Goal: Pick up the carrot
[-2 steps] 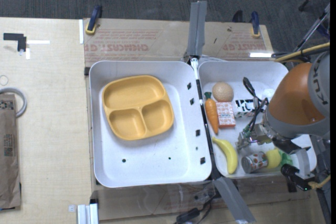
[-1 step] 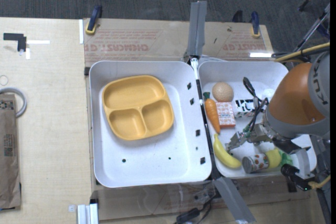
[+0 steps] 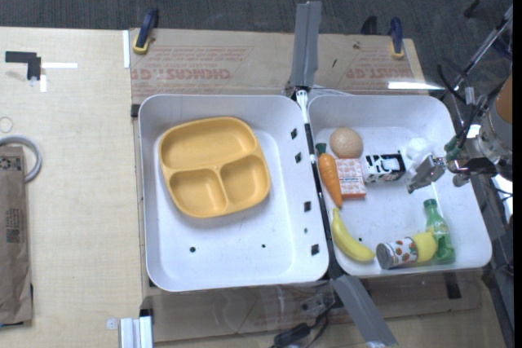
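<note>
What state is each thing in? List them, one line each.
carrot: lying in the right bin, against the divider, beside the pink box
banana: lying flat, below the carrot
can: on its side
green bottle: lying down
divided plate: right way up in the left bin
gripper: over the right bin, apart from the carrot

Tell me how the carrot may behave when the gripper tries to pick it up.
The carrot looks like smooth toy plastic, so probably stiff, light and somewhat slippery. Its tapered, rounded body may roll or slide out. It lies against the pink box, leaving little finger room there.
</note>
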